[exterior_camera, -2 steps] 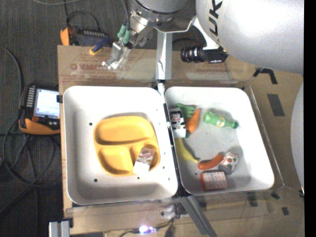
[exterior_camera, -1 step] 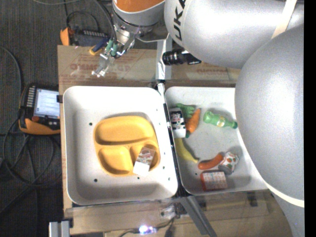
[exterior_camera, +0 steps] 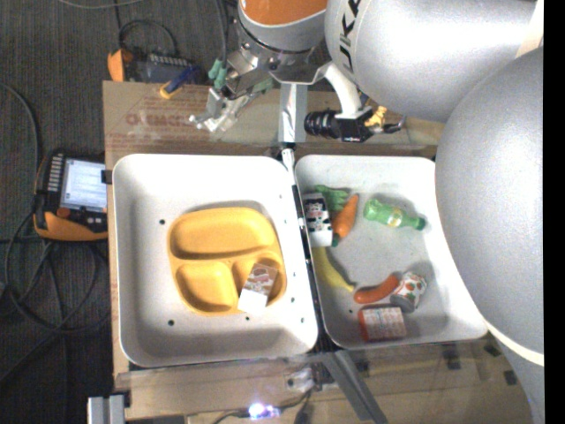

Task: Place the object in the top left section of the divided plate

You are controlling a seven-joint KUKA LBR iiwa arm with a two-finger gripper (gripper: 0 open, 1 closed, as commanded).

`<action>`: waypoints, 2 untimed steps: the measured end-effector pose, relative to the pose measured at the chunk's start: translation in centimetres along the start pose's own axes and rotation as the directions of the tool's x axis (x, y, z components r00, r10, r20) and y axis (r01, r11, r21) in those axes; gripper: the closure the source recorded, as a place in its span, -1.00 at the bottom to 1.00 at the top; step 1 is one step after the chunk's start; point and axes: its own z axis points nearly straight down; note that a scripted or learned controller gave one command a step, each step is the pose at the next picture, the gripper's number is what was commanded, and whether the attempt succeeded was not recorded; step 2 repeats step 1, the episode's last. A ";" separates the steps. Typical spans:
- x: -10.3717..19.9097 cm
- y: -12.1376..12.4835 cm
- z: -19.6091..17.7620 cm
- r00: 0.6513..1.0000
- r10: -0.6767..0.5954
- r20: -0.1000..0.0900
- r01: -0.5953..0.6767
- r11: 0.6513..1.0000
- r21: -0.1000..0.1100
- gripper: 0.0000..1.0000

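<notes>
The gripper [exterior_camera: 222, 104] is seen above the far edge of the bench [exterior_camera: 150, 122], beyond the two bins, under the orange band of the arm [exterior_camera: 415, 34]. Whether its jaws are apart or closed cannot be told, and nothing is seen held in it.

Well below the gripper, in the left bin [exterior_camera: 141, 263], a yellow divided plate [exterior_camera: 199, 237] is laid. A small milk carton [exterior_camera: 258, 286] is found lying in the plate's lower right section, its white end at the plate's rim.

Below and to the right of the gripper, the right bin [exterior_camera: 441, 237] is seen to hold a cow-patterned carton [exterior_camera: 316, 219], a carrot [exterior_camera: 346, 215], a green bottle [exterior_camera: 394, 215], a banana [exterior_camera: 333, 272], a sausage [exterior_camera: 377, 288], a small can [exterior_camera: 410, 290] and a red tin [exterior_camera: 382, 323].

Left of the left bin, a handheld pendant [exterior_camera: 75, 193] is set on the floor.
</notes>
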 end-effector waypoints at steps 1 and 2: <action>-0.5 -1.2 6.1 0.990 0.143 -0.002 -0.143 0.990 0.001 1.00; -0.5 -1.2 6.1 0.990 0.143 -0.002 -0.143 0.990 0.001 1.00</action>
